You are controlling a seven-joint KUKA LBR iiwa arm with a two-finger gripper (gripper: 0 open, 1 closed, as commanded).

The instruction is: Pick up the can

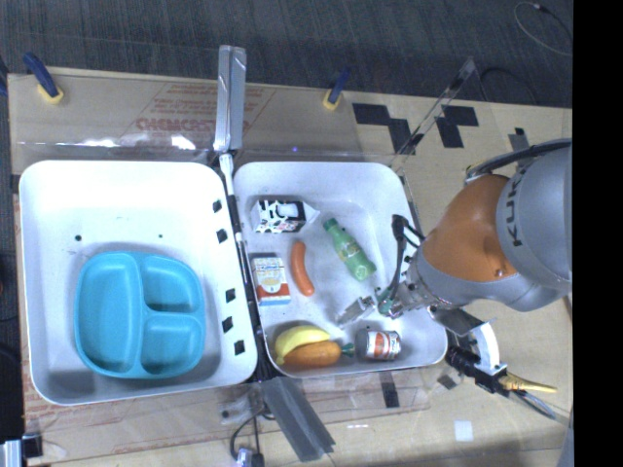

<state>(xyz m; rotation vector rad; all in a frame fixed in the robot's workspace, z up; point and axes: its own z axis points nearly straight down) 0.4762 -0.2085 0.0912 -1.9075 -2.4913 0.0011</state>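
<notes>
Can (381,344) on its side in right bin (375,178), just below the hand (365,307), fingers apart, empty.

We see our arm (531,217) coming in from the right side, its grey body bent downward and the orange band (467,241) sitting just above the wrist. The wrist points to the left and a little down. Our end effector (368,306) hangs low, its two metal fingers (352,310) slightly apart, with nothing between them.
</notes>
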